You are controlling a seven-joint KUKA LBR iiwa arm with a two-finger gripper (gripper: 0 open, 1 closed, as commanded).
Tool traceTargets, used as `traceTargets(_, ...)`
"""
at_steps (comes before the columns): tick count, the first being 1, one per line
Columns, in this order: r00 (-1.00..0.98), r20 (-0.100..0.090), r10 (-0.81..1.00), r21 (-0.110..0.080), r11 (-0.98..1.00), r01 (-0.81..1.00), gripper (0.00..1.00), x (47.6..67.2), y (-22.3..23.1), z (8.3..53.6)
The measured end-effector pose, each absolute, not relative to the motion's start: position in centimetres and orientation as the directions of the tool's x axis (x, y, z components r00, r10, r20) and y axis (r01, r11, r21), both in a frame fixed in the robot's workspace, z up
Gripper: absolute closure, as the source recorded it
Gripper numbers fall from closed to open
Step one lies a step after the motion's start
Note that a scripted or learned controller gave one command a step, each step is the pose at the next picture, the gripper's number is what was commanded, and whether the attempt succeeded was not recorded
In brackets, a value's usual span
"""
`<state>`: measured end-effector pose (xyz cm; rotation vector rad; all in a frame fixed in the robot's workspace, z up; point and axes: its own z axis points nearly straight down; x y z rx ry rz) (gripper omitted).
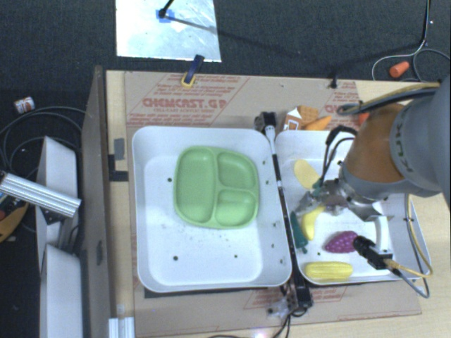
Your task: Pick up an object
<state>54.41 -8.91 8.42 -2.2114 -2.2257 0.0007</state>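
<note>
Two white bins sit side by side. The left bin (162,259) holds one green divided plate (215,186), set toward 12 o'clock; bare floor is open along its 6 and 9 o'clock edges.

The right bin (310,141) is crowded. The grey arm (412,143) with its orange band (370,150) covers the 3 o'clock half, leaving little free room.

Count in right bin: three yellow items and one purple.
- Pale yellow piece (305,172) at 11 o'clock.
- Yellow banana-like piece (311,223) near the dividing wall, just beside a dark green object (299,234).
- Yellow corn (327,270) at 6 o'clock against the rim.
- Purple grapes (340,241) just 1 o'clock of the corn.

Gripper (323,201) is low over the banana-like piece; cannot tell whether it is parted or closed, nor whether it touches.

Orange items (310,120) lie outside the rim at 12 o'clock.
</note>
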Motion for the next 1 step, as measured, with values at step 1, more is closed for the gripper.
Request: traceTargets(1,-0.003,0.000,1.000,0.002,0.003,1.000,1.00,54.59,-9.15,9.78)
